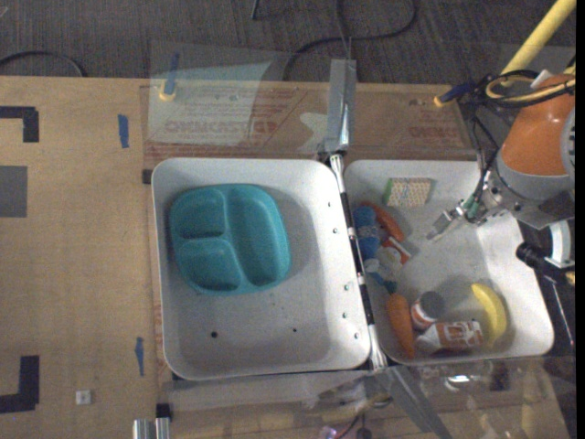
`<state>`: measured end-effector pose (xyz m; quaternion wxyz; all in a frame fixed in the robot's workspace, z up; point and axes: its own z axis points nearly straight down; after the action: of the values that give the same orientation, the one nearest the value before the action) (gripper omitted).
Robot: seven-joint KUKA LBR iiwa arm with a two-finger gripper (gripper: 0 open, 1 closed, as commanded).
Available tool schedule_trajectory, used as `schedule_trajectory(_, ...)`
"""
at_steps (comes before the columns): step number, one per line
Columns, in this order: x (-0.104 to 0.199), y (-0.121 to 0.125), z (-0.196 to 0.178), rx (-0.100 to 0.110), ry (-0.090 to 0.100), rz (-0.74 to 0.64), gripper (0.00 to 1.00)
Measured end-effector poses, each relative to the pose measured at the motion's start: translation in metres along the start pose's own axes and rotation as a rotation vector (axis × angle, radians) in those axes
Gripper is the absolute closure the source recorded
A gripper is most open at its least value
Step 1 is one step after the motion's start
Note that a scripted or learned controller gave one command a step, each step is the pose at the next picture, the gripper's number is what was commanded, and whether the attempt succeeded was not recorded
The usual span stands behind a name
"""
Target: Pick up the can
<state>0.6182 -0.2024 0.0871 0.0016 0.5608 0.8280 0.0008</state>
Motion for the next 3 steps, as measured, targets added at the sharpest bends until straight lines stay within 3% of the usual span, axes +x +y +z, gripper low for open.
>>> schedule_trajectory(1,-0.0133,-0.0267,-0.0003,-0.001,-0.001,-0.373,0.00)
schedule_trajectory(3,-0.0134,-0.0268,-0.0003,-0.002,-0.001,-0.373,0.00)
